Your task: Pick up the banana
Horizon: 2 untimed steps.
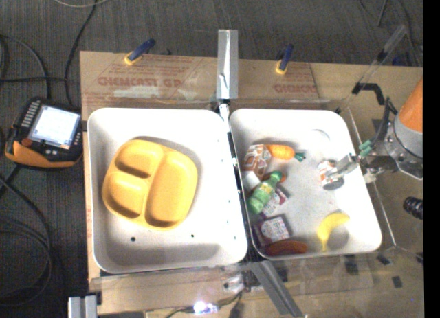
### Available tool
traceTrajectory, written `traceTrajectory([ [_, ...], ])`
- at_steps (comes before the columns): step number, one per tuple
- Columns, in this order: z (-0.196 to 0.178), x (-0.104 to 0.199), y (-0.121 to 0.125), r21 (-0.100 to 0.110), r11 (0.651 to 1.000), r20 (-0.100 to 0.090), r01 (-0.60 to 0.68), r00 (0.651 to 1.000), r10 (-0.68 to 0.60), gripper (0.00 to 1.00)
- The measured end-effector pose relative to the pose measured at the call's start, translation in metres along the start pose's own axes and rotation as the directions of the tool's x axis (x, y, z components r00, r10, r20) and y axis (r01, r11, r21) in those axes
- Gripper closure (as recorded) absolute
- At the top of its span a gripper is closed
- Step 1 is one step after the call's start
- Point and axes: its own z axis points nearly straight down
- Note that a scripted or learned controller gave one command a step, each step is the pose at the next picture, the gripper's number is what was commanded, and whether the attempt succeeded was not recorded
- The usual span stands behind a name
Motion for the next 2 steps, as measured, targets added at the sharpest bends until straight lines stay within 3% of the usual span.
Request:
traceTrajectory([
  [1, 0.114, 0.007, -0.028, -0.011, 0.972, -0.01, 0.234, 0.972, -0.234, 0.0],
  [2, 0.112, 0.038, -0.03, -0.01, 0.828, 0.019, 0.56, 0.828, -0.56, 0.0],
])
